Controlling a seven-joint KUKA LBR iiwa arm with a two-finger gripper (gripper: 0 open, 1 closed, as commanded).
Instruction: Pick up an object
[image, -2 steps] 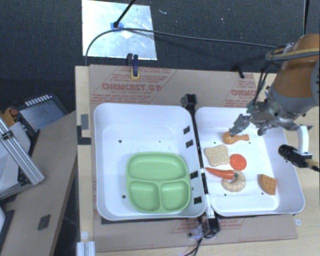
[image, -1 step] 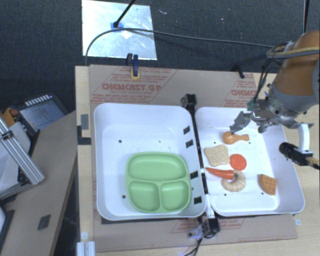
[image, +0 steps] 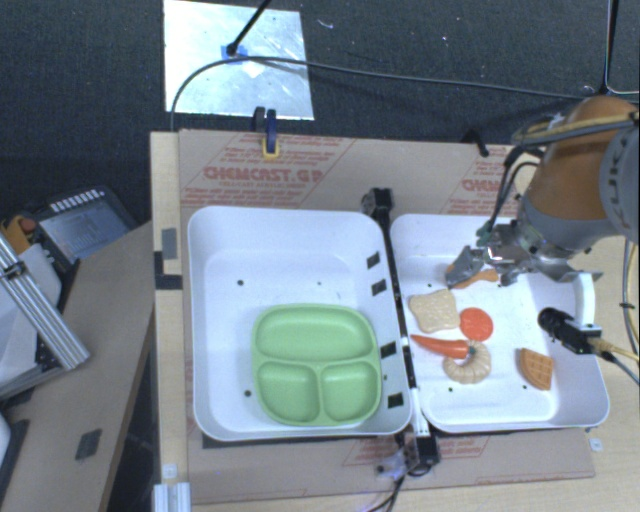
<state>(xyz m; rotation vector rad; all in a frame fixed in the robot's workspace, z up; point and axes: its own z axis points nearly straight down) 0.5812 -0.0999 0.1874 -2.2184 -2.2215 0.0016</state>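
Observation:
My gripper (image: 468, 270) hangs low over the back of the right bin (image: 580, 400), reaching in from the right. A small orange piece (image: 484, 280) lies right beside its tip; I cannot tell whether they touch. In front of it lie a pale toast-shaped piece (image: 433, 310), a red round slice (image: 477, 323), a red chili pepper (image: 440, 346), a beige curled shrimp-like piece (image: 469, 364) and an orange waffle piece (image: 535, 369).
The left bin (image: 230, 250) holds a green divided plate (image: 315, 362) at its front. A black divider with clips (image: 392, 300) runs between the two bins. The bench edge and grey equipment (image: 60, 260) are at the far left.

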